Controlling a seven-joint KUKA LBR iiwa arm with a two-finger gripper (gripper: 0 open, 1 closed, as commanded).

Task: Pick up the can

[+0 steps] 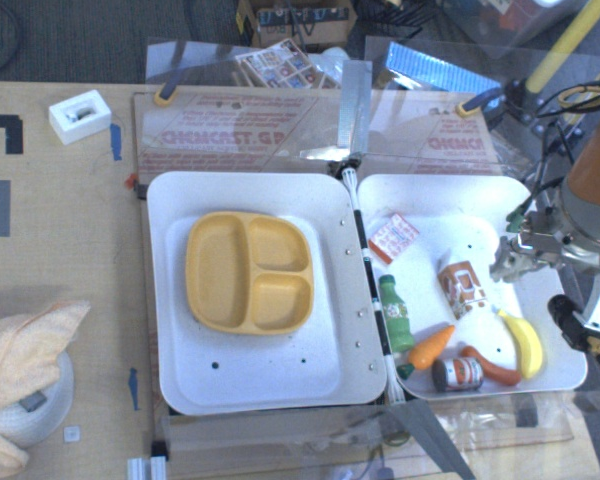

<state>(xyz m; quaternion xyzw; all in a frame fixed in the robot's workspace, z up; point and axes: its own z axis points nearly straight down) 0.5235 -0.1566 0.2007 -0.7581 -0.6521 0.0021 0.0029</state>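
The can [458,373] is small, with a red and white label and a dark end. It lies on its side near the front edge of the right bin [450,200], next to a carrot [432,347] and a red pepper [493,366]. My gripper [507,261] hangs over the right side of that bin, up and to the right of the can and well apart from it. Nothing shows between its fingers.
The right bin also holds a green bottle [394,314], a banana [525,343], a brown and white packet [462,287] and a red and white sachet [392,237]. A yellow divided plate [249,271] sits in the left bin [170,218]. Cloth [25,343] lies far left.
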